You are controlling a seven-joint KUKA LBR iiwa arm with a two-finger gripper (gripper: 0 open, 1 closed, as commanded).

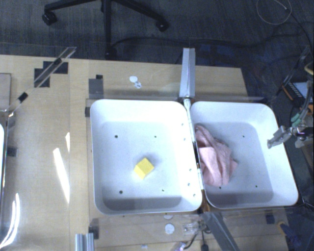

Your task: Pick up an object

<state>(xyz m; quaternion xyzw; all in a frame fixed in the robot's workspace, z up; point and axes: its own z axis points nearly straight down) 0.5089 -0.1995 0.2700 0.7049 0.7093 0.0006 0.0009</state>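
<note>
A small yellow block (pixel 144 168) lies in the left white bin (pixel 105 122), a little below its middle. A crumpled pink cloth (pixel 215 157) lies in the right white bin (pixel 260 120), against its left wall. My gripper (pixel 280 137) sits at the right rim of the right bin, well to the right of the cloth and far from the block. Nothing is seen in its grasp. The rest of the arm is cut off by the view's right edge.
A metal divider bar (pixel 188 73) runs back from where the two bins meet. Cables and hardware (pixel 299 93) crowd the right side near the gripper. A chair base (pixel 105 14) stands on the floor beyond the wooden bench (pixel 49 147).
</note>
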